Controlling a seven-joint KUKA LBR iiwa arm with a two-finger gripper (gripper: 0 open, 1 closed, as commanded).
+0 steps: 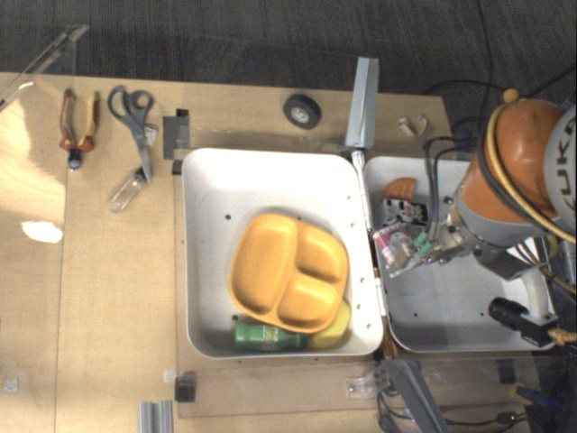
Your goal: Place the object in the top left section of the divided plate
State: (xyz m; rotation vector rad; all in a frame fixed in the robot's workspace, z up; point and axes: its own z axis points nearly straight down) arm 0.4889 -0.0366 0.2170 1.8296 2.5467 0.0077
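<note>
- The surface (108,314) is pale wood with a dark carpeted floor (225,7) beyond its far edge.
- Two shallow white bins sit side by side on it: the left bin (207,242) and the right bin (451,327), split by a grey upright bar (363,102).
- On the bare wood at the far left lie one pair of red-handled pliers (77,124), one pair of grey scissors (135,120) and one small clear tube (126,190); one dark roll of tape (302,110) sits near the far edge.
- One divided plate (288,273), yellow-orange with three sections, lies tilted in the left bin, resting over one green bottle (266,336) and one yellow-green rounded piece (335,327) at the bin's near wall.
- The grey arm with its orange band (523,165) reaches in from the right over the right bin.
- The end effector (424,249) is low at the right bin's left side, among the things there; whether it is spread or pressed together cannot be told.
- Just beside it lies a crinkled clear packet (394,244) with pink and green print, touching the bin's left wall; it is too tangled with the end effector to tell whether it is gripped.
- One small orange object (402,188) and one dark printed item (404,211) lie at the right bin's far left corner, well apart from the plate.
</note>
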